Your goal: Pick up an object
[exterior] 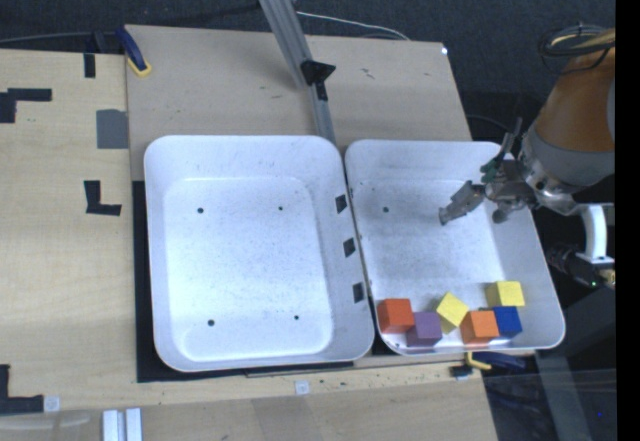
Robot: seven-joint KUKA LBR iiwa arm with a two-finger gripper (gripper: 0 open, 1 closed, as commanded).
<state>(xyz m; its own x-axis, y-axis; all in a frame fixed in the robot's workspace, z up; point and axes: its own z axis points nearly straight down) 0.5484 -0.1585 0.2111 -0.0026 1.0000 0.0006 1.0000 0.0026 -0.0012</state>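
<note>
Right shallow white plastic bin on the tabletop holds small rigid coloured cubes clustered at its near edge, likely light and stiff. The yellow cube sits freest; grip opposite flat faces. End effector hovers well apart, jaws spread, holding nothing.

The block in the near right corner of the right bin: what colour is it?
Blue block, seen in the camera view.

A metal pole slants across a tan bench. Black tape marks sit at left, near a blue-and-yellow clamp.
</note>
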